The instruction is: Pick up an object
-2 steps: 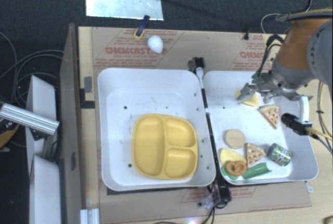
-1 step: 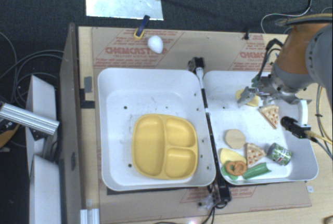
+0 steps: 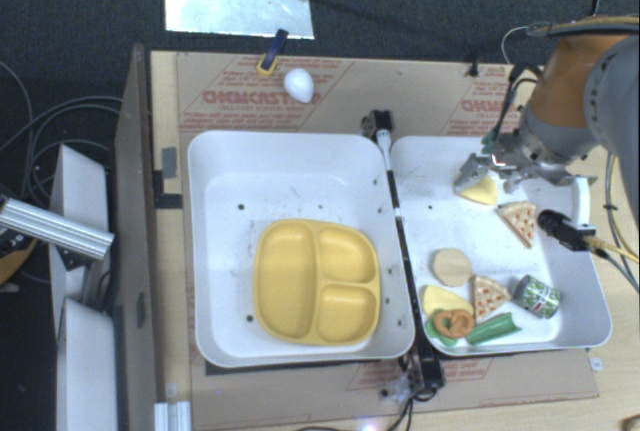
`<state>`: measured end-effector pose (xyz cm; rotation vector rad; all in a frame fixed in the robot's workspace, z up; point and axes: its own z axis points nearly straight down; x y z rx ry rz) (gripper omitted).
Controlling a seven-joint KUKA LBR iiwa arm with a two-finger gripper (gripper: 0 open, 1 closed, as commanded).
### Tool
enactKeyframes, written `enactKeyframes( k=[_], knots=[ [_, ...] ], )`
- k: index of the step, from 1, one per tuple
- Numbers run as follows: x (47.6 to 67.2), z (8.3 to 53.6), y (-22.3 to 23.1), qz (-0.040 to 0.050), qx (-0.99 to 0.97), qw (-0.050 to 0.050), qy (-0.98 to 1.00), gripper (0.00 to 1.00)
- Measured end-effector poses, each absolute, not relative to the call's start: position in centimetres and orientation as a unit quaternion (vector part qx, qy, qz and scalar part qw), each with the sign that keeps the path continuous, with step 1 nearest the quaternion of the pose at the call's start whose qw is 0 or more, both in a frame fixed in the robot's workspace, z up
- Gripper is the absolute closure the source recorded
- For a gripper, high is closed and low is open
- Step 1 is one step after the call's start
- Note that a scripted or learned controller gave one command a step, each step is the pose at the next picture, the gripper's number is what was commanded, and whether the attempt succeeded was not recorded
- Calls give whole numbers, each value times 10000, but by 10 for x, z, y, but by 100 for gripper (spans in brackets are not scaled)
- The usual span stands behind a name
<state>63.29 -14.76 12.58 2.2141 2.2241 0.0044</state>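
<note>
My gripper (image 3: 490,177) hangs low over the far part of the right bin (image 3: 590,319), its two grey fingers (image 3: 468,175) spread apart. A yellow cheese wedge (image 3: 483,191) lies on the bin floor just under and between them, and nothing is lifted. Close to the right lies a pizza slice (image 3: 518,219). Nearer the front are a round tan cracker (image 3: 452,266), a second pizza slice (image 3: 489,297), a small green can (image 3: 538,296), a yellow piece (image 3: 438,300), an orange ring (image 3: 452,323) and a green pod (image 3: 490,328).
The left bin (image 3: 215,219) holds a yellow divided plate (image 3: 318,279). A white egg (image 3: 298,84) and a blue-and-yellow tool (image 3: 270,54) lie on the cardboard behind the bins. A black part (image 3: 562,229) with a cable juts out beside the arm.
</note>
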Motion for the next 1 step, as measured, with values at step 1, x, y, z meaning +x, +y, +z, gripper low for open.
enactKeyframes(
  k=[1],
  knots=[
    [626,90,-166,-3,7070,5,7072,0]
  ],
)
